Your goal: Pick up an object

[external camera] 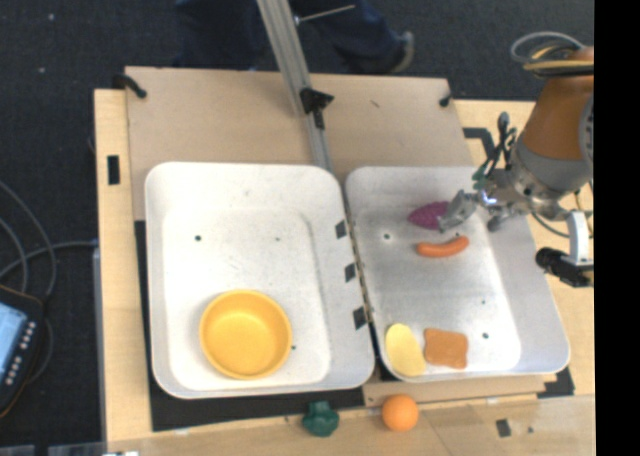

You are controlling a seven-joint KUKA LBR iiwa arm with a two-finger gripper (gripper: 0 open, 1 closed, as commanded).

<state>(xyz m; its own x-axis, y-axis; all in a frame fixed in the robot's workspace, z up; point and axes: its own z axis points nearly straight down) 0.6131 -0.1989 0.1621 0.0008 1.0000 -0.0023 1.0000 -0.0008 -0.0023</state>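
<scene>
gripper [462, 210] beside a purple toy [431, 214] in the right bin [520, 344]; finger state unclear. toy looks light, soft; grasp its middle.

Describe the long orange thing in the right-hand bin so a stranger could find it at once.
Start at the shallow white right bin. In its upper half lies a slim orange sausage-shaped piece, just below a purple lump near the end effector. It is long, thin and slightly curved, unlike the squarish orange block near the front edge.
</scene>
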